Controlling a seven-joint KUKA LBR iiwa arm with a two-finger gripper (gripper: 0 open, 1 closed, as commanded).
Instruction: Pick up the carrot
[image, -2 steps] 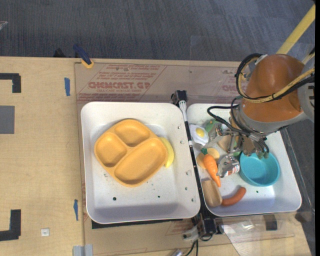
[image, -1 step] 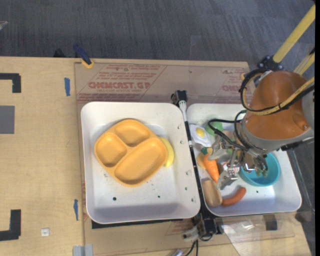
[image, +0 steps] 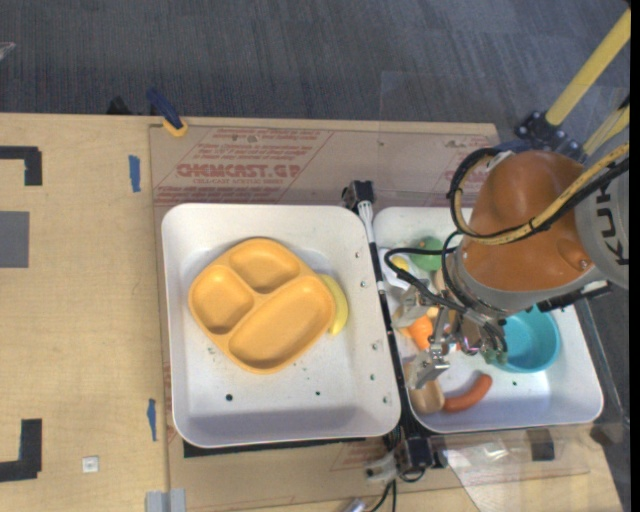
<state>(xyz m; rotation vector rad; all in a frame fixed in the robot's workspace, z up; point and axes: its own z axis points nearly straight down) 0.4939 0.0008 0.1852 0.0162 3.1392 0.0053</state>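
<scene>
Over the right bin, your jaws, openness unclear, hung beside the carrot, so crowding neighbours risked a wrong grab.

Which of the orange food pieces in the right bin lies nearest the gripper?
The small orange carrot piece, just left of the gripper; the long reddish-orange sausage lies farther, toward the bin's front edge.
</scene>
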